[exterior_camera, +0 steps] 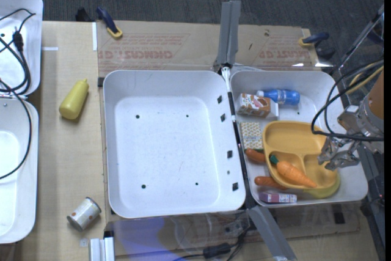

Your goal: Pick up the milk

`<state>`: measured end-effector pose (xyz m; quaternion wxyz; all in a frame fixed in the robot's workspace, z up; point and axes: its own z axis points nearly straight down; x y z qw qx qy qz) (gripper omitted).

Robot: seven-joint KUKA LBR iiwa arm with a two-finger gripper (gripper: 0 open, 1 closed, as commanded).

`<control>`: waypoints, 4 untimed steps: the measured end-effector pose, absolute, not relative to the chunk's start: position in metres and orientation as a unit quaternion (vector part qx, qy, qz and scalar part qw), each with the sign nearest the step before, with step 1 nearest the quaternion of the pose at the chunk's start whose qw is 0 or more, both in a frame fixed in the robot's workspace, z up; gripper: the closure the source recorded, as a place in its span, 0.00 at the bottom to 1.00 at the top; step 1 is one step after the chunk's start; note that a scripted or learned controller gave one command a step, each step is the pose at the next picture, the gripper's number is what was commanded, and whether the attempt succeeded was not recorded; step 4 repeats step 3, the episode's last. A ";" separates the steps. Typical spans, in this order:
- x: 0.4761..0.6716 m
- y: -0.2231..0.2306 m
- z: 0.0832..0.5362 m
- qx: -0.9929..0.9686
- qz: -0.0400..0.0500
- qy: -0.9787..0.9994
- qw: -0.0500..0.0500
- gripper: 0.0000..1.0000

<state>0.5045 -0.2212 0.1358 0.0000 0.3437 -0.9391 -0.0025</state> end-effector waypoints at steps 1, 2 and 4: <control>0.487 -0.221 0.175 0.409 -0.002 -0.912 -0.001 1.00; 0.491 -0.221 0.170 0.491 -0.003 -0.871 -0.001 1.00; 0.479 -0.221 0.172 0.619 -0.003 -0.786 -0.001 1.00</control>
